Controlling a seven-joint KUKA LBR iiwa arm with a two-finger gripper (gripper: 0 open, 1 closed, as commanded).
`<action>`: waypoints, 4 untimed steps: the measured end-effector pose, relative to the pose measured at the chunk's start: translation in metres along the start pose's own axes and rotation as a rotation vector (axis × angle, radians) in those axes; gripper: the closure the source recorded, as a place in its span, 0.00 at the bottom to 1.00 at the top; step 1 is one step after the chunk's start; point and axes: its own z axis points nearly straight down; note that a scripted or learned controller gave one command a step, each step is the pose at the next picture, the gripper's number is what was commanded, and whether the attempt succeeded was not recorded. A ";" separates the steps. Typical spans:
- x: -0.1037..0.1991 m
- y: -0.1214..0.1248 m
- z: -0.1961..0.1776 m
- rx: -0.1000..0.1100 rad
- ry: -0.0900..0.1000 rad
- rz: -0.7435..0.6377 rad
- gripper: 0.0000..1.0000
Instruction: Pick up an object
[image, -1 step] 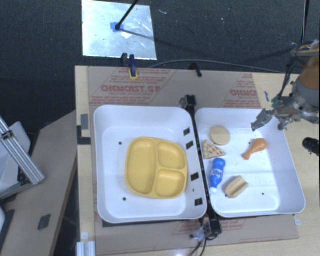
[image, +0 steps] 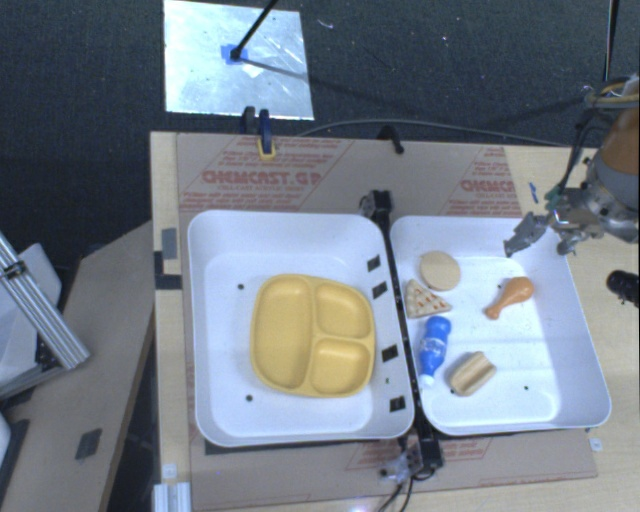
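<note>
Nothing lifted yet: gripper (image: 540, 232) hovers with fingers spread and bare at the right bin's (image: 580, 385) far corner, drumstick (image: 511, 296) lying loose nearby, descent and grasp remaining.

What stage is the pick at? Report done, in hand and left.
Done: nothing visibly. The round cookie, waffle wedge, drumstick, blue bottle and hot dog all lie in the right bin.
In hand: the gripper hangs over that bin's far right corner, nothing seen between its fingers.
Left: choose an object, descend, grasp and lift. The drumstick lies nearest.
</note>
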 end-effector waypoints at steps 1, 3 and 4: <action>0.005 -0.001 0.042 0.002 0.000 0.000 0.00; 0.004 0.003 0.121 -0.019 -0.003 -0.001 0.00; 0.003 0.002 0.114 -0.018 -0.004 -0.001 1.00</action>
